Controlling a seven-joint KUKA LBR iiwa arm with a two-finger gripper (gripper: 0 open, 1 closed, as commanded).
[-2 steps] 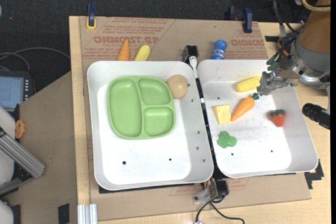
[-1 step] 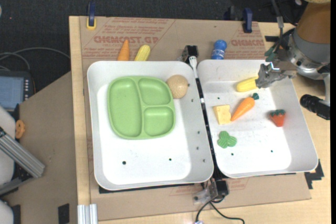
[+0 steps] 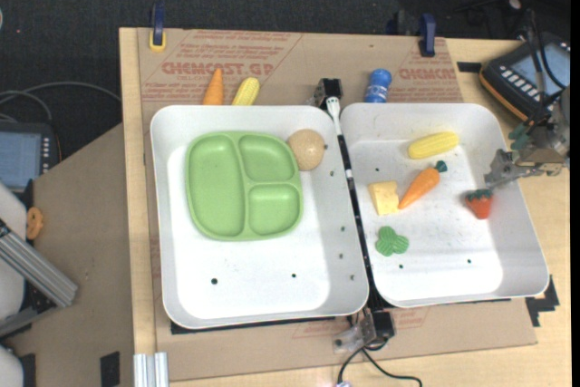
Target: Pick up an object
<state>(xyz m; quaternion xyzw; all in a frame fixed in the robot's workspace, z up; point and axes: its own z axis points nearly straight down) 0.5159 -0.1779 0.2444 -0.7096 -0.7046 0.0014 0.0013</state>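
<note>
- The gripper [image 3: 501,169] hovered at the right bin's [image 3: 435,287] right edge, just beside a red strawberry-like toy [image 3: 480,205]; whether its claw was open, I couldn't tell.
- Nothing looked lifted: the pick remained undone.

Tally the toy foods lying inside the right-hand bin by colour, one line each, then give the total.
Yellow: 2, the corn cob and the cheese wedge
Orange: 1, the carrot
Green: 1, the broccoli piece
Red: 1, the red piece near the gripper
Total: 5
</note>
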